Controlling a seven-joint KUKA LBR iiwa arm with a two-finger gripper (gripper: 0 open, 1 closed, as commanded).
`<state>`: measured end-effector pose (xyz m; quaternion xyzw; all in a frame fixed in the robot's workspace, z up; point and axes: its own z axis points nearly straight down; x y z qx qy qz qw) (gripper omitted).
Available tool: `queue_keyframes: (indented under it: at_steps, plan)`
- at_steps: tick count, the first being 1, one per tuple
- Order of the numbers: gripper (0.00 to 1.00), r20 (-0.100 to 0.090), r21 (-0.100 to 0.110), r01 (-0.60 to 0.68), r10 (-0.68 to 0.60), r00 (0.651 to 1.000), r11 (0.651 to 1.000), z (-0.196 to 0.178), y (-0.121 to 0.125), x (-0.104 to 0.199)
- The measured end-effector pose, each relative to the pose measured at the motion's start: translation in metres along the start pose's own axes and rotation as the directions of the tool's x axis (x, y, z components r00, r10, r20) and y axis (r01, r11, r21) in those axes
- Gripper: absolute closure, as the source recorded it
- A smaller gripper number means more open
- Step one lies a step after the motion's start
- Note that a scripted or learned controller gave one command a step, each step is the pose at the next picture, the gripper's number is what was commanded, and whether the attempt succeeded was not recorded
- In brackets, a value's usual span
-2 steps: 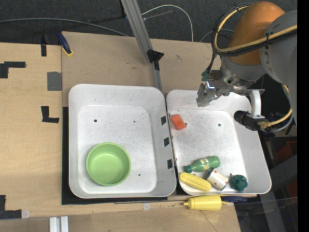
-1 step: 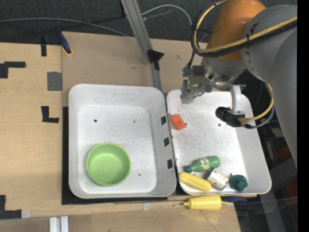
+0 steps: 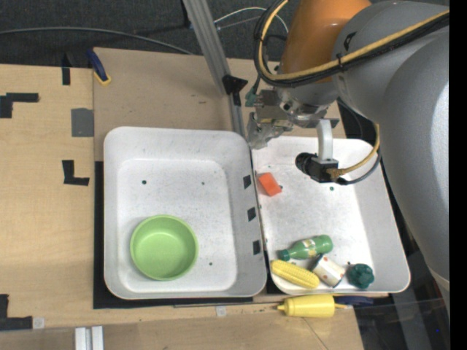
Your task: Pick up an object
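My gripper [image 3: 263,131] hangs over the back left corner of the right bin [image 3: 365,195], close to the wall shared with the left bin. A small orange block [image 3: 269,184] lies a short way in front of it on the bin floor. Near the front of the right bin lie a green bottle [image 3: 305,249], a yellow corn cob [image 3: 294,274], a small white cylinder [image 3: 329,270] and a dark green piece [image 3: 360,274]. Nothing can be seen in the gripper.
The left bin [image 3: 175,159] holds a light green bowl [image 3: 164,247] at its front left. A yellow bottle [image 3: 309,306] lies on the bench just outside the right bin's front edge. A slanted metal pole [image 3: 208,35] and cables stand behind the bins.
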<state>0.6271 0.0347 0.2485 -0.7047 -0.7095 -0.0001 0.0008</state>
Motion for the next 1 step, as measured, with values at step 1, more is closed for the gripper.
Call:
queue_keyframes:
  at_steps: [1]
  plan:
    - [1.00, 0.000, 0.001, 0.000, 0.000, 1.000, 1.000, 0.0123, 0.0051, 0.0632]
